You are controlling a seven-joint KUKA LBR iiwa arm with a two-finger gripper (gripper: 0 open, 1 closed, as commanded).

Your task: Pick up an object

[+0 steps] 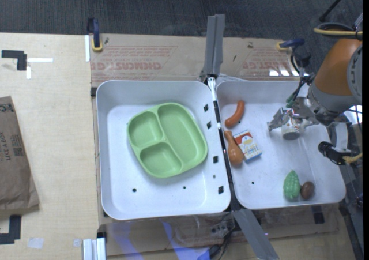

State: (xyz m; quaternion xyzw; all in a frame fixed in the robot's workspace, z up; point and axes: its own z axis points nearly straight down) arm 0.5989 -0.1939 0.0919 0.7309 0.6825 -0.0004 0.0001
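From the camera above the bench, two shallow white bins sit side by side. The right bin (pixel 323 195) holds the loose objects on offer for picking. An orange hot-dog-shaped piece (pixel 235 113) lies near the bin's upper left, slanted. Just below it, against the left wall, lies a brownish-orange drumstick-like piece (pixel 233 148), and touching its right side is a small carton (pixel 248 144) with a red, white and blue face. In the lower right corner a bumpy green object (pixel 292 185) stands beside a small dark brown rounded object (pixel 308 189); the two are touching or nearly so.

The arm (pixel 337 74), grey with an orange band, reaches in from the right over the bin's upper right part. Its gripper (pixel 286 123) sits low over the bin floor, well apart from the hot-dog piece and carton to its left and from the green and brown pair below. A pale cylindrical part shows at its tip, but whether that belongs to the tool or is something grasped cannot be told, and how far the jaws stand apart cannot be told either.

The left bin (pixel 115 195) holds a light green divided plate (pixel 167 139) with three compartments, lying flat and turned at an angle near the bin's middle. A raised divider separates the two bins, with small black clips along it. On the wooden bench to the far left lies a brown paper bag (pixel 14 155), and a strip of printed cardboard (pixel 144 61) lies behind the bins.
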